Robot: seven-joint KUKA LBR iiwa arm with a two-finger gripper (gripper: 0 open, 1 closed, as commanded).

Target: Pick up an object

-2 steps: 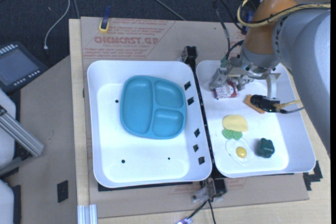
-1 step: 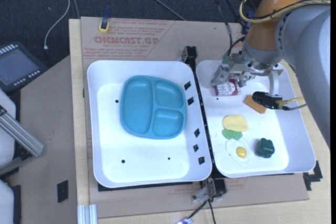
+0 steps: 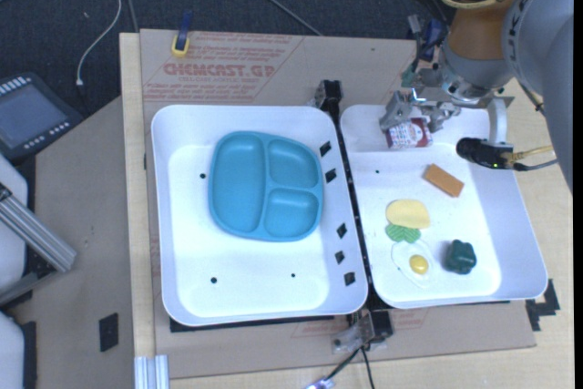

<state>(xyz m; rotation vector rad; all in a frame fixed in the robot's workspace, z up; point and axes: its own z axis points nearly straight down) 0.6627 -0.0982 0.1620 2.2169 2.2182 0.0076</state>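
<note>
Gripper (image 3: pixel 412 111) hung low over the right bin's (image 3: pixel 510 287) far-left corner, with a red-and-white packet (image 3: pixel 407 136) directly beneath its tips and apparently touching them; whether it actually pinched the packet, I could not tell. Nearer lay an orange block (image 3: pixel 444 180) and green pepper (image 3: pixel 460 257).

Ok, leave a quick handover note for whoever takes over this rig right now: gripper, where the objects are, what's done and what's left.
Gripper: low over the far end of the right bin, right above the red and white packet; whether it grips the packet cannot be told.
Right bin also holds an orange block, a yellow piece on a green leaf, a fried egg and a dark green pepper.
Left bin holds a blue divided plate.
Done: arm positioned at the packet.
Left: confirm a grasp and lift.
</note>
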